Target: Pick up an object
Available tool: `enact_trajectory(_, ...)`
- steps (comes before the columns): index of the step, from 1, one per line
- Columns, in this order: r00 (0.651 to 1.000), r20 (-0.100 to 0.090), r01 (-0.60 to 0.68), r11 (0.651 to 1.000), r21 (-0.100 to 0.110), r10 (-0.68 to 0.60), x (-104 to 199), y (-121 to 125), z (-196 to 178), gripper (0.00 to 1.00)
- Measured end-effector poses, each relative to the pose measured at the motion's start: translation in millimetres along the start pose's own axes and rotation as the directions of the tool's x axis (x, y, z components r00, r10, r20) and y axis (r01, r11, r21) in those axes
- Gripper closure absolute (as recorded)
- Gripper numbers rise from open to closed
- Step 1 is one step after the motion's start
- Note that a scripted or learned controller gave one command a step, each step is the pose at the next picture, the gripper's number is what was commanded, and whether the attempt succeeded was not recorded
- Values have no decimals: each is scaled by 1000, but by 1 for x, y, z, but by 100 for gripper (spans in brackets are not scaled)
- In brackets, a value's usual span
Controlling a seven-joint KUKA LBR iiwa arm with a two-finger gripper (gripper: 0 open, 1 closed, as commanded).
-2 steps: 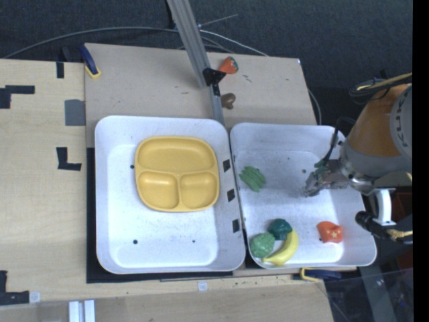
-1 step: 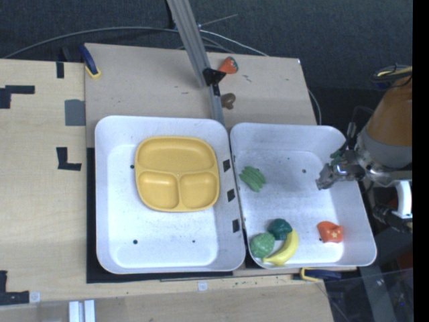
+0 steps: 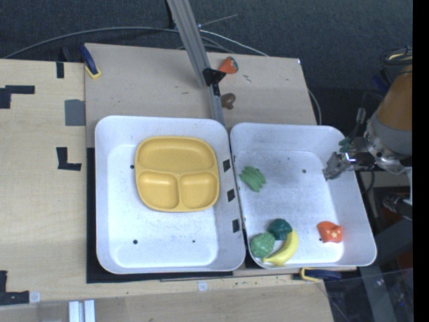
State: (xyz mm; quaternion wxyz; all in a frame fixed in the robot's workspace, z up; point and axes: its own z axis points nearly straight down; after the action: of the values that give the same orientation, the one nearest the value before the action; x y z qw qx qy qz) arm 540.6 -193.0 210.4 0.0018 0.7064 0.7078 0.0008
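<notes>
Over the right rim of the right bin [image 3: 348, 180], the claw [image 3: 333, 167] hangs at the end of the grey arm [image 3: 392, 129], which carries an orange band above the wrist. Its dark fingers point toward the bin's interior, but they are too small and blurred to tell whether they are spread or pressed together; nothing can be seen between them.

Taking the right bin as the landmark: a flat green leafy piece [image 3: 253, 178] lies near its left wall, in the upper half of the floor. Toward its near edge, a dark green vegetable [image 3: 280, 228], a lighter green one [image 3: 262, 245] and a yellow banana [image 3: 287, 249] sit clustered together, touching. A small orange object [image 3: 329, 232] rests near the bin's lower right corner, apart from that cluster and below the claw.

Just left of the right bin, touching it wall to wall, stands the left bin [image 3: 114, 200], which holds a yellow divided plate [image 3: 177, 173] in its upper part. Both bins rest on the counter [image 3: 40, 180]. Behind the right bin, a grey pole [image 3: 191, 32] rises from the counter, with a small orange item [image 3: 229, 64] beside it.
</notes>
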Motion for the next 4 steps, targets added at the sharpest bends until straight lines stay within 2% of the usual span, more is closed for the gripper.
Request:
enact_trajectory(1, 1000, 1, 0, 1000, -2, 0, 0, 2, -53, 100)
enact_trajectory(2, 1000, -3, 4, 1000, 5, -4, 52, 15, -38, 100)
enact_trajectory(3, 1000, -3, 6, 1000, 5, -6, 116, 21, -33, 100)
enact_trajectory(4, 1000, -3, 5, 1000, 5, -5, 164, 37, -34, 100)
